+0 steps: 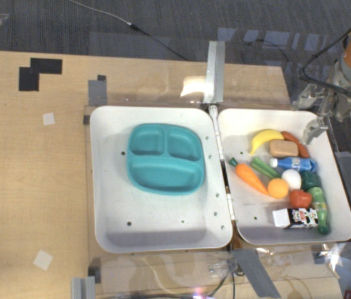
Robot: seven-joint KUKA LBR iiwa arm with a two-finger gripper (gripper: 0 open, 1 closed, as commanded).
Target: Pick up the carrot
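Observation:
The carrot [250, 178] lies in the right bin [247, 223], orange with a small green top pointing up-left, near the bin's left wall. It rests between a green vegetable [263, 167] and an orange ball [278, 188]. My gripper [318, 124] hangs over the bin's far right corner, well to the upper right of the carrot and apart from it. Nothing shows in its grasp.
Packed around the carrot are a banana [265, 139], a brown bread piece [283, 148], a blue bottle [294, 164], a white egg [292, 179], a red tomato [300, 198], green items [318, 207] and a small carton [298, 217]. A teal divided plate [164, 157] sits in the left bin [110, 223].

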